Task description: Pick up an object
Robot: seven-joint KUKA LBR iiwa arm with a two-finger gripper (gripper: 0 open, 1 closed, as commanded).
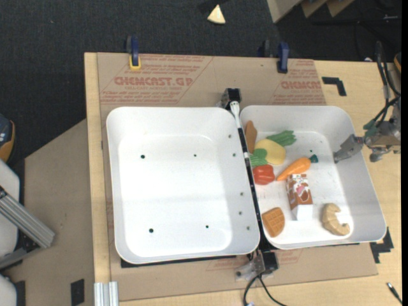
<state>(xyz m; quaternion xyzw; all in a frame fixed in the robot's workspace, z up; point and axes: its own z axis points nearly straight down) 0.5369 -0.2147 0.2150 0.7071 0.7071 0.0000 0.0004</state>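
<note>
Where the arm enters from the right of the camera view, the gripper [347, 148] sits over the right edge of the right bin [357, 190], with nothing between its fingers; its tips point toward the bin's middle, and whether they are spread or pressed together cannot be told from this angle.

All the objects lie in the right bin. The carrot [294, 167] lies near the bin's centre, tilted, well apart from the gripper. Left of the carrot is a yellow lemon-like piece [270, 152], with green beans [281, 138] just above it and a red pepper [262, 173] just below it. A brown sausage-like piece [251, 136] stands against the bin's left wall. Below the carrot lies a brown and white packet [299, 195]. A waffle [273, 221] sits near the lower left corner of that bin, and a beige bread piece [335, 219] near its lower right corner.

The left bin [127, 171] lies beside it, their walls touching.
</note>
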